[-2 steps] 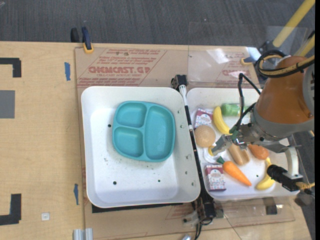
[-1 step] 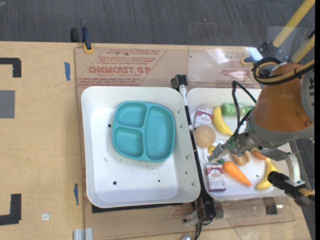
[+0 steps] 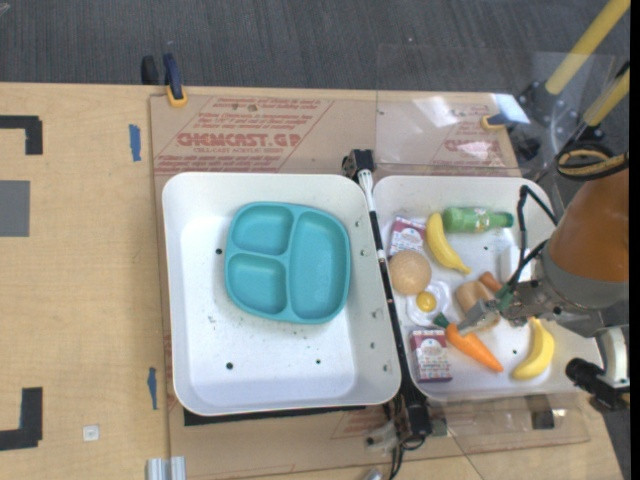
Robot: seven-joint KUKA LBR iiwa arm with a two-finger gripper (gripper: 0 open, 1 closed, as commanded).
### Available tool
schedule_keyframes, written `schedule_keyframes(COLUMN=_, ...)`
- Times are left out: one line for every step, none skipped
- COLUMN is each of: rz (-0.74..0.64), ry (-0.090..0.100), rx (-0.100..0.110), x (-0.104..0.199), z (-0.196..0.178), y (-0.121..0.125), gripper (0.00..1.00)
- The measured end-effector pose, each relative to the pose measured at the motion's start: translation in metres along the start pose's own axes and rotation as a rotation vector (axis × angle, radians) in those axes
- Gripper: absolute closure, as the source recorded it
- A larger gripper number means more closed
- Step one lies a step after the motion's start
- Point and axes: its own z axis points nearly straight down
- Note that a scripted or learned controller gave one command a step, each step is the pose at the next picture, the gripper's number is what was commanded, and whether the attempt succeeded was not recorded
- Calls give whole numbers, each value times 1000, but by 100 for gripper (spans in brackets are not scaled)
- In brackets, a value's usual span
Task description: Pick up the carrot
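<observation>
Hovering over the carrot [image 3: 474,348], pincer [image 3: 487,314] blurred, its spread impossible to tell.

Arm: your grey arm enters at the right edge of the frame, orange band uppermost, wrist angled down and to the left. Gripper [image 3: 487,311]: low at right of centre, tips pointing left; you cannot read the finger state from this slant

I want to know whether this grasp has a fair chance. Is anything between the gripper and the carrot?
Nothing visible stands between them. The gripper hangs right over the carrot's upper end in the right bin. A carton lies beside the carrot's left, a banana to its right.
</observation>
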Motion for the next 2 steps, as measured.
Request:
schedule_keyframes(rz=-40, ry=-9, rx=-23, x=34, z=32, y=10, gripper=0)
schedule_keyframes(rz=-36, ry=-11, rx=-31, x=34, z=21, y=12, gripper=100)
